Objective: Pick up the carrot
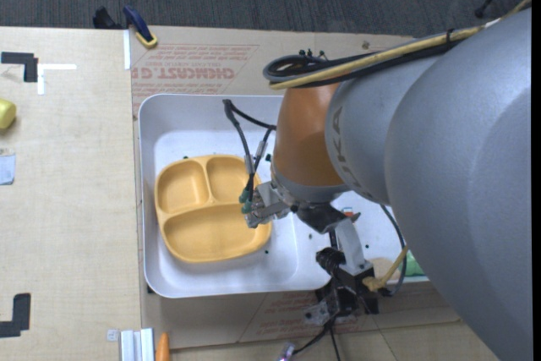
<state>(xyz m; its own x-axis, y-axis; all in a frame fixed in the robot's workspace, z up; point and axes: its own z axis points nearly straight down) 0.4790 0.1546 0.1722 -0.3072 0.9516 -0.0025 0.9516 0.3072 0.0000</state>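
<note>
The grey arm with its orange band [304,144] reaches over the shallow white plastic bin [156,266]; its bulk covers much of the bin's right part; the gripper [254,211] sits low at the right edge of a yellow three-compartment plastic tray [203,224], which lies in the bin's left half; whether the jaws are released or clenched, I cannot tell, since the wrist hides them; nothing can be made out in their grasp; a small orange piece [161,343] at the bottom edge, outside the bin, may be the carrot, though too little shows to be sure; a yellow-green rounded object [5,114] lies at the far left on the bench.
</note>
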